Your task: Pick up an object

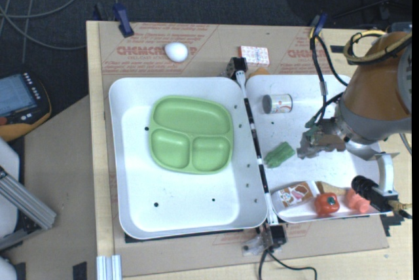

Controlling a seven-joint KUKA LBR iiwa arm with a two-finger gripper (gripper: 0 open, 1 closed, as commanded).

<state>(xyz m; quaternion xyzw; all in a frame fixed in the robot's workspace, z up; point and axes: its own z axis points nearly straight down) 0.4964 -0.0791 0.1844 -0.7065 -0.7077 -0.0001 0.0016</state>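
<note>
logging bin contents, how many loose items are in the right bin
5: a small can at the back, a green block mid-left, a packet, tomato and pink piece in front. The arm may hide more.

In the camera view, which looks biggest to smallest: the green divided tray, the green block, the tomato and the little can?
1. Green divided tray
2. Green block
3. Tomato and little can: these look alike, too close to rank.

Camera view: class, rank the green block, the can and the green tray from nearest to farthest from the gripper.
From the gripper:
1. Green block, right bin, just left of it.
2. Can, right bin, far end.
3. Green tray, left bin.
</note>
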